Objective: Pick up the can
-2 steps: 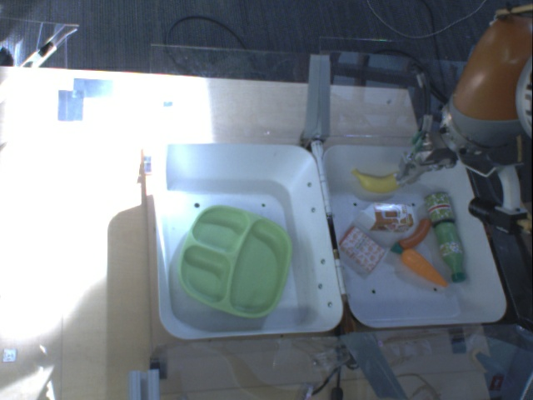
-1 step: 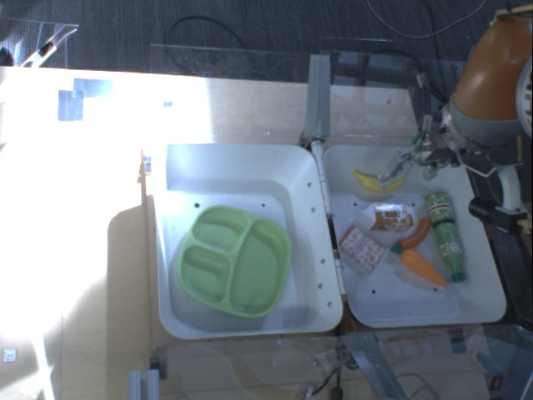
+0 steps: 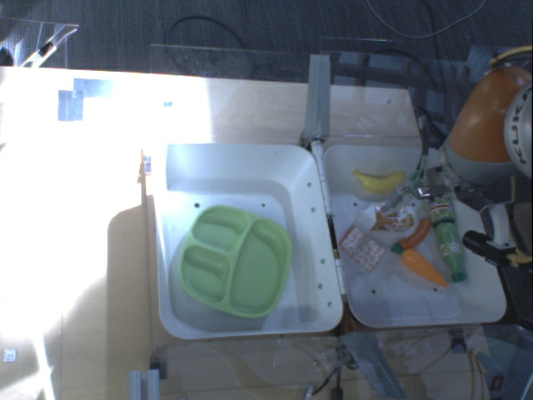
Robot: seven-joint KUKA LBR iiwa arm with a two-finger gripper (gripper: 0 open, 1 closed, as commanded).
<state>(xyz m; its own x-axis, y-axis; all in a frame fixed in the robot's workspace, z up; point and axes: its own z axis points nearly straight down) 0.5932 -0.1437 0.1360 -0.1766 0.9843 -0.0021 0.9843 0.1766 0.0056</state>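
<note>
The pale wooden bench (image 3: 250, 111) bears two glossy white bins. The left bin (image 3: 241, 169) holds a matte green divided plate (image 3: 236, 261). The right bin (image 3: 433, 307) holds a green bottle (image 3: 450, 244), carrot (image 3: 423, 267) and banana (image 3: 379, 180). The can is indiscernible. The arm (image 3: 491, 123) looms right.

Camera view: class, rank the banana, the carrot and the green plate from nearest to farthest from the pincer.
The pincer sits at the right bin's far side.
1. Banana: just left of it, right bin.
2. Carrot: nearer the camera, right bin.
3. Green plate: left bin.
</note>
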